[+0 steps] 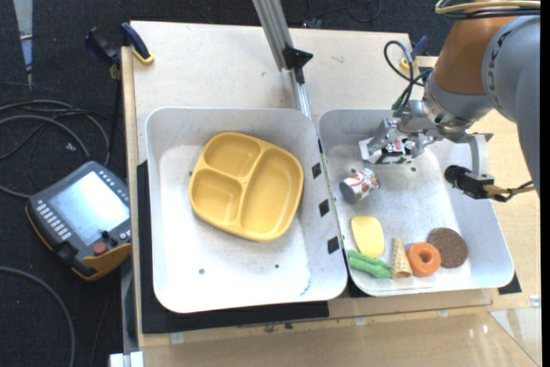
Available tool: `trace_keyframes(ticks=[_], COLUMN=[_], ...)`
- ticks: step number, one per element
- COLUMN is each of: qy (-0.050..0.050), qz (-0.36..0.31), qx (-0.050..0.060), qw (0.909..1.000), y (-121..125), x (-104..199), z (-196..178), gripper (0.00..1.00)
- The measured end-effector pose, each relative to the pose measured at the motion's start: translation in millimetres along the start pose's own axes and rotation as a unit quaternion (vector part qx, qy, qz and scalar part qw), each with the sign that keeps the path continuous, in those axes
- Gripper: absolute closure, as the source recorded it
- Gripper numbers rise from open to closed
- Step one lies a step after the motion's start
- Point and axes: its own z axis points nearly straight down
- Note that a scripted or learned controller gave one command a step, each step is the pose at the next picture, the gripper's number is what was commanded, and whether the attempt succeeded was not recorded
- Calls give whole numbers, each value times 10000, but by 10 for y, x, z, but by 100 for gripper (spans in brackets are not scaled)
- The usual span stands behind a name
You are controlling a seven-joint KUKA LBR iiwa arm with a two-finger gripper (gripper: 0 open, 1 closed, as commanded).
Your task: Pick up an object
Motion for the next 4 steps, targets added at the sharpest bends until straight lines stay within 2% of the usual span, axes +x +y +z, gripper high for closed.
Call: trace_keyframes(ticks=[1, 4], qy=[10, 7], qz=[2, -16], qx=[38, 22], qw=[10000, 10000], y=[-20, 108], x=[7, -1], z=[-48, -1476], gripper=[100, 100])
